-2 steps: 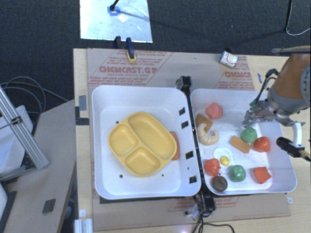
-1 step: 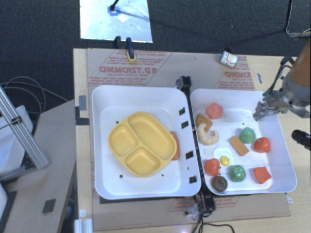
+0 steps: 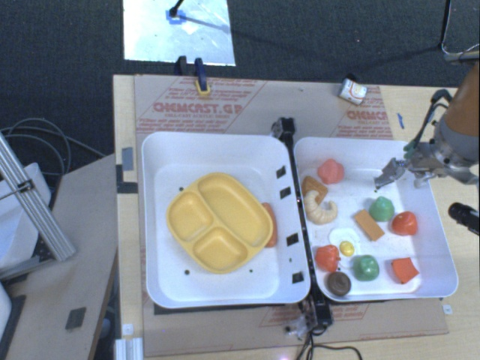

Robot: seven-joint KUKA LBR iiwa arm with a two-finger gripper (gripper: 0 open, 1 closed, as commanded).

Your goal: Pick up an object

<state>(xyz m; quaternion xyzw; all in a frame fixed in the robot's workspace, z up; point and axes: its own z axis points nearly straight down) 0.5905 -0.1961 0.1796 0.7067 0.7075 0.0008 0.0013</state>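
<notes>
Where the grey arm [image 3: 459, 137] ends over the far right part of the right bin [image 3: 450, 280], its fingers [image 3: 391, 172] point down and toward the view's left, just above the white floor; whether they are spread or closed I cannot tell at this size. Closest to them, just on the near side, lies a green ball [image 3: 382, 208]. A red tomato [image 3: 405, 222] sits just right of it and an orange block [image 3: 368, 224] just left. Level with the fingers but well to their left rests a pink round piece [image 3: 330, 172]. Nearer the camera than that one lie a brown bun [image 3: 313, 188] and a pale croissant [image 3: 322, 211], which touch. Farther from the fingers, along the bin's near side, lie a fried egg [image 3: 345, 243], a red piece [image 3: 326, 257], a second green piece [image 3: 366, 267], an orange-red cube [image 3: 405, 270] and a brown disc [image 3: 339, 283]. Beyond the divider, well apart from the fingers, the left bin [image 3: 157, 201] holds a yellow three-part tray [image 3: 219, 221], with an orange piece [image 3: 270, 227] showing at its right edge. Farthest off, on the tabletop [image 3: 127, 111] behind the bins, sit a small white and orange item [image 3: 352, 90] and a blue and yellow clamp [image 3: 201, 77].
</notes>
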